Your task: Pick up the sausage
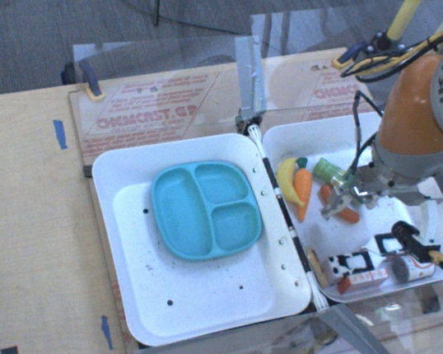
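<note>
The end effector [340, 197] hangs low inside the right bin [307, 128], directly over the reddish sausage [348, 215]. That placement fits an approach or a grasp attempt on it. Its own body blocks the view of how wide it is set, so I cannot tell whether it is wide, narrow or holding anything.

The sausage lies on the bin floor, just under the end effector and to its near side. One end shows below it and a reddish bit shows on its left. From those visible parts, the long axis seems to run diagonally, from far-left to near-right, but the middle is covered and the heading is uncertain.

Just left of the end effector sits a carrot [302, 188], and beyond that a banana [289, 180] against the bin wall. A small green item [326, 170] lies just behind the end effector. This crowding probably explains the steep approach from above. The left bin [133, 252], well to the left, holds a teal divided plate [207, 209].
</note>
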`<state>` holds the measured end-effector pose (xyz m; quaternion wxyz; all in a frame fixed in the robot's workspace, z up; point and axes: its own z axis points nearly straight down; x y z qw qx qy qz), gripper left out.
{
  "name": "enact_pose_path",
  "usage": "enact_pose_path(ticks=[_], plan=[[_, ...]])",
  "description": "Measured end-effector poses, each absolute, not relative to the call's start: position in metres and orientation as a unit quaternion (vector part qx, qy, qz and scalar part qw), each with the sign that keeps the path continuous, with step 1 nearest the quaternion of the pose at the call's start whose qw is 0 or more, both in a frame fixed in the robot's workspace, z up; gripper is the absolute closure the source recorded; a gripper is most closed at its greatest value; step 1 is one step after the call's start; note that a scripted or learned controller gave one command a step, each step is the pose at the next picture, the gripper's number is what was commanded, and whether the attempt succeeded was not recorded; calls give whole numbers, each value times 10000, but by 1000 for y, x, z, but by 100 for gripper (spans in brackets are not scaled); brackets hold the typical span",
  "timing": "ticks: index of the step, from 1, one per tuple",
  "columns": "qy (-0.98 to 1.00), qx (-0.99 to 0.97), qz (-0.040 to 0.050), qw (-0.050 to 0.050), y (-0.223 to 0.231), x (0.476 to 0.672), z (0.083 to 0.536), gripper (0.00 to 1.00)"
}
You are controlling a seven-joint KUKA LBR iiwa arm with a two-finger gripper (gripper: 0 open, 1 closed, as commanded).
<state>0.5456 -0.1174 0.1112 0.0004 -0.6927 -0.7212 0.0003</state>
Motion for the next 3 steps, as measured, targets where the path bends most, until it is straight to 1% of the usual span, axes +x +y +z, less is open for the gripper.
enact_pose_path(ticks=[1, 2, 3], plan=[[-7374, -6754, -25, -30, -118, 538, 89, 0], [-7363, -6766, -25, -75, -121, 540, 100, 100], [-7287, -6849, 1, 0, -32, 537, 206, 100]])
